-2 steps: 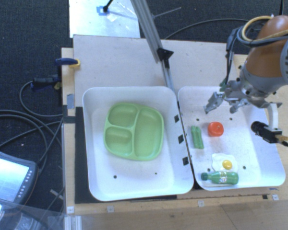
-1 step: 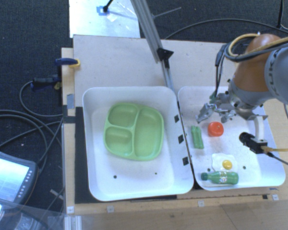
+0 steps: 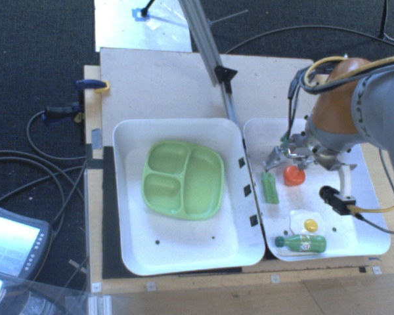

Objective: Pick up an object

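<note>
Your gripper [image 3: 290, 157] hangs over the right bin [image 3: 381, 241], just at 12 o'clock of the red piece [image 3: 293, 175], apparently lining up. Whether it has closed, you cannot tell. The tray [image 3: 184, 179] fills the left bin [image 3: 128, 241].

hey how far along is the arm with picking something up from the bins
Early stage. Done: the arm has reached over the right bin, with the gripper low above the orange piece. In hand: nothing visibly held; the orange piece, the green stick, the fried egg and the green bottle all lie on the bin floor. Left: close on one item and lift it. The green tray sits in the left bin.
</note>
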{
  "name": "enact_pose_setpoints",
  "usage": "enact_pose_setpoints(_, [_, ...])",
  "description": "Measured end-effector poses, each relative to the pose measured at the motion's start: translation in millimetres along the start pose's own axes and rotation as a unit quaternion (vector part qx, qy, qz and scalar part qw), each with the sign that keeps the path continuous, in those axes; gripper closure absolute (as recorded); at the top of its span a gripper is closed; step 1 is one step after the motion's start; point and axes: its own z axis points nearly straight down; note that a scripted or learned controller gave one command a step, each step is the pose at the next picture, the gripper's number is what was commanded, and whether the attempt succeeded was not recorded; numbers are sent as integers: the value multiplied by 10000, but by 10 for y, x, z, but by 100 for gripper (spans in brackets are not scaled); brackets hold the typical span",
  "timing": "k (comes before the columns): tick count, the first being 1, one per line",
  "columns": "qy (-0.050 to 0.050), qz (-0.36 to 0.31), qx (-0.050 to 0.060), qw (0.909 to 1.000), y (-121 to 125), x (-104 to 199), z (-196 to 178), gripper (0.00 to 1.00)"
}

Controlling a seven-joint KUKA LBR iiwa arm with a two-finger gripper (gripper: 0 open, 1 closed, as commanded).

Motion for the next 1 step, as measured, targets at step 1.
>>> enact_pose_setpoints(1, [9, 10, 28, 10000, -12, 0, -95, 100])
